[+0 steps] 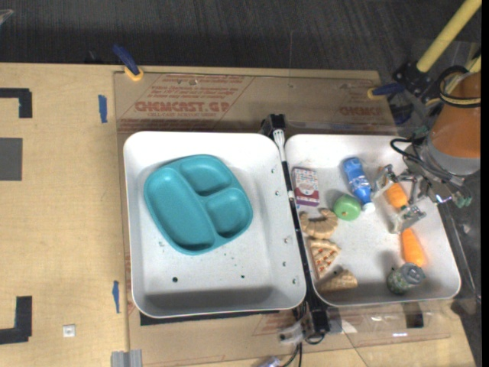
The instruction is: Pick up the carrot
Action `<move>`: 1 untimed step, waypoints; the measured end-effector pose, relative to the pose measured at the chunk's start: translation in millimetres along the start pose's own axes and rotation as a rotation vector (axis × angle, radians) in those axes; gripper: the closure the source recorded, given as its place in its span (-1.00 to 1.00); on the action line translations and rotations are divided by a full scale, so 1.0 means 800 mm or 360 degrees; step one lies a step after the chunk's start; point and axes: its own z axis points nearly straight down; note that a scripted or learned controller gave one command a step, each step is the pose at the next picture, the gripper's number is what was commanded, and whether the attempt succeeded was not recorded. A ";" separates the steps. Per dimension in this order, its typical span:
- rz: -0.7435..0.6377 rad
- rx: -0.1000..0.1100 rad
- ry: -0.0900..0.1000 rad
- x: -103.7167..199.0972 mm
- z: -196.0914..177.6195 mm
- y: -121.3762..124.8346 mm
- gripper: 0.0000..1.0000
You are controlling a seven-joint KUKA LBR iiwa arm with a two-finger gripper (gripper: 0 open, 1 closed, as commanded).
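While the metal tool (pixel 403 202) hangs over the right bin (pixel 447 281), fingers spread wide around a small orange piece (pixel 396 196), the smooth tapered carrot (pixel 412 247) lies just below it (beside a mottled grey-green lump (pixel 403 278)).

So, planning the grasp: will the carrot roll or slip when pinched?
The carrot looks rounded, smooth and tapered, so it may slip toward its thin end. It lies flat on the right bin floor, free of its neighbours, so a nudge would probably roll it. It looks like a stiff, light toy.
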 end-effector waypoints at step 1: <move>-0.0198 -0.0007 -0.0001 0.041 -0.001 0.018 -1.00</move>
